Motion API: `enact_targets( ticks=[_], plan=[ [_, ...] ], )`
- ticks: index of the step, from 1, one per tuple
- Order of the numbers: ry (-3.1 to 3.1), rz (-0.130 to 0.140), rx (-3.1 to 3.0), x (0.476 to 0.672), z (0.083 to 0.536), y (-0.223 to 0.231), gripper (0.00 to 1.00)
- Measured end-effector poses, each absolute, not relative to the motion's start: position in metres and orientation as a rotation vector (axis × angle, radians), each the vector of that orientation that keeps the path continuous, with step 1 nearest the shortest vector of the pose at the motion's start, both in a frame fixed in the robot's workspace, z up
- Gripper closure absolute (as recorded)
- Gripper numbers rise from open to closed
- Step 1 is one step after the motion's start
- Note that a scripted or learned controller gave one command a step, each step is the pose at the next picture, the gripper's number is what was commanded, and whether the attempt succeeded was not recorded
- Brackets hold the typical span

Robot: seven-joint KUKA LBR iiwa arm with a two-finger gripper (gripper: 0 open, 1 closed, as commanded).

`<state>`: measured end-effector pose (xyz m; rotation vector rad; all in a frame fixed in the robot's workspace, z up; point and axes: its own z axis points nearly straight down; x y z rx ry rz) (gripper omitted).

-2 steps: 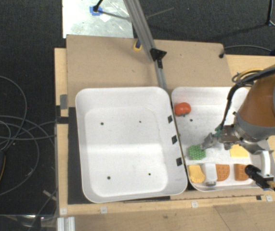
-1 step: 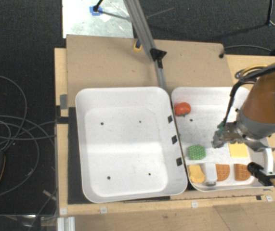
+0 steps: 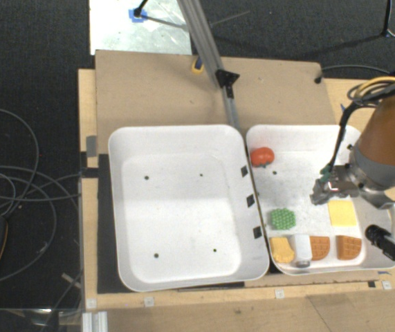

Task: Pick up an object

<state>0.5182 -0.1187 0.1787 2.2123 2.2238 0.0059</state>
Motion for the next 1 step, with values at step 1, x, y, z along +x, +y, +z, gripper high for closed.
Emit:
enact_targets(
  ticks=[1],
  plan=[
    [2.224, 0.006, 2.211, 0.5215, 0.2231, -0.1146, 1.0]
  ],
)
